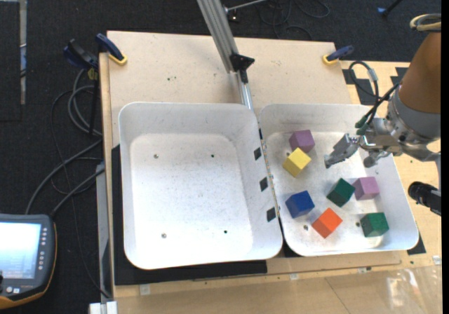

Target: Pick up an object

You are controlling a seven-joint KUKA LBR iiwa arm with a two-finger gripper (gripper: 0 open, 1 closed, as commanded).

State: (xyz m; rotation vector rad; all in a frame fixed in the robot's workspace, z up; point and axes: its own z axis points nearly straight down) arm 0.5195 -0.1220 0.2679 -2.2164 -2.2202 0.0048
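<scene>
Nearest the camera, along the front of the right bin [393, 246], sit an orange cube [327, 222] and a green cube [374, 223], well apart from each other. Just behind them lie a blue cube [300, 203], a darker green cube [341, 191] and a pale purple cube [366, 188]; the last two touch or nearly touch. Farther back, a yellow cube [297, 160] rests just in front of a second purple cube [302, 140].

The gripper [354, 153] hangs over the middle of this bin, behind the dark green and pale purple cubes, its two fingers spread apart with nothing between them. The arm [421, 95] reaches in from the right.

The left bin [140, 123] sits beside it, their edges meeting. Behind both bins, a metal pole [214, 15] slants up from the bench [175, 67].
</scene>
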